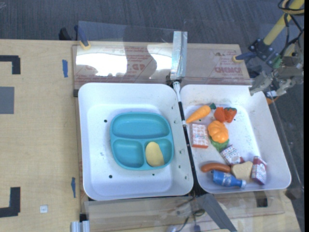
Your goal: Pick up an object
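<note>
My gripper [270, 83] hangs at the upper right corner of the right bin [277, 144], over its rim, and I cannot tell how it is set from this angle; nothing shows in it.

The left bin [91, 144] holds a teal divided plate [140, 127]. In the plate's lower right compartment lies a pale yellow potato-shaped piece [154, 154]; the large top compartment and the lower left one are bare.

The right bin holds the loose toy food. Near its top left lies an orange carrot [199, 113], tilted, its green top toward the right. Just beside that sits a red-orange piece with a green stem [225, 114], perhaps a pepper. Below the carrot is a small white-and-red packet [199, 136], and next to it an orange-yellow piece [218, 131] resting on something green. Lower down lie a small patterned wrapper [231, 154], a red-brown sausage [216, 167], a blue bottle [228, 180] on its side, a tan wedge [243, 170] touching it, and a dark red bottle [259, 171] near the bin's right wall.
</note>
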`<state>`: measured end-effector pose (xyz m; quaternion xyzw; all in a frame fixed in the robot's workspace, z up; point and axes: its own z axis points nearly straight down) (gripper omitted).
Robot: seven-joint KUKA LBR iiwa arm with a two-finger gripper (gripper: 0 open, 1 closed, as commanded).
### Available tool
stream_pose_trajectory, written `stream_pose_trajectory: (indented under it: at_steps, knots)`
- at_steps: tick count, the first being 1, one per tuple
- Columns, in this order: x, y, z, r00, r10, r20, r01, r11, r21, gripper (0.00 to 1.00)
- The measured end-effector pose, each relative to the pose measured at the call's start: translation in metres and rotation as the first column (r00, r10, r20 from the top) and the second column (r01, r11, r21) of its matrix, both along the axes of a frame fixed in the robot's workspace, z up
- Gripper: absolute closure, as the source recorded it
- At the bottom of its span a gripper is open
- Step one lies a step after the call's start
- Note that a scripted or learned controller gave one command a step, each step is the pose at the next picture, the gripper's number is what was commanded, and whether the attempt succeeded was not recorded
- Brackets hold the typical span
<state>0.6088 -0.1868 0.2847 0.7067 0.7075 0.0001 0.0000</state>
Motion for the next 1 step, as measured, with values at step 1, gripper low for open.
stream_pose_trajectory:
  at_steps: [1]
  knots:
    - [0.0439, 0.0626, -0.1657, 1.000, 0.004, 0.008, -0.004, 1.000, -0.002, 0.00]
